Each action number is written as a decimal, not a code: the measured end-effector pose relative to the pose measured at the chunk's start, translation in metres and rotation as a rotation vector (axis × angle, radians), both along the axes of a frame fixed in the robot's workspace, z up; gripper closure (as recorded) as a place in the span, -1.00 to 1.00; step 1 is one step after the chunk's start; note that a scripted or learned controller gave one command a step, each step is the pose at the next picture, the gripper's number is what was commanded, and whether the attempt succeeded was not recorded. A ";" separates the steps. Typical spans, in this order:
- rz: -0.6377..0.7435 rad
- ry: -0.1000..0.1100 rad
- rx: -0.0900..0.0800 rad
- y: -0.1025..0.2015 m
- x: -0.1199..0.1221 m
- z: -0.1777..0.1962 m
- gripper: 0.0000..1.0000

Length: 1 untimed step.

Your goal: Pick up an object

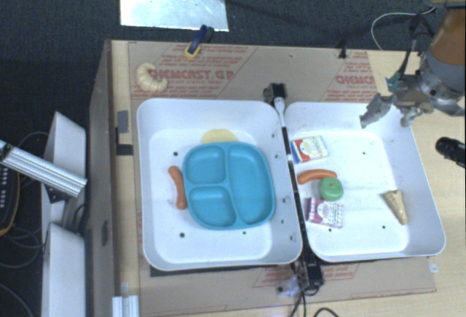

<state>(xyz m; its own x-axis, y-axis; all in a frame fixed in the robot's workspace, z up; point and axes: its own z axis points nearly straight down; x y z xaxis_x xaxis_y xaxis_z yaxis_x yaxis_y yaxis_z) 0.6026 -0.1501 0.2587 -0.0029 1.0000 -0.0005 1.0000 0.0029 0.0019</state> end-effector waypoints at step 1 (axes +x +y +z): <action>-0.002 0.003 0.001 0.026 -0.037 -0.100 -1.00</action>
<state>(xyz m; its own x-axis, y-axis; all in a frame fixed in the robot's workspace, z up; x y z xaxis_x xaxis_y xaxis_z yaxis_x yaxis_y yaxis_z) 0.5651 -0.1237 0.1590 -0.0014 1.0000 0.0003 1.0000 0.0014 -0.0011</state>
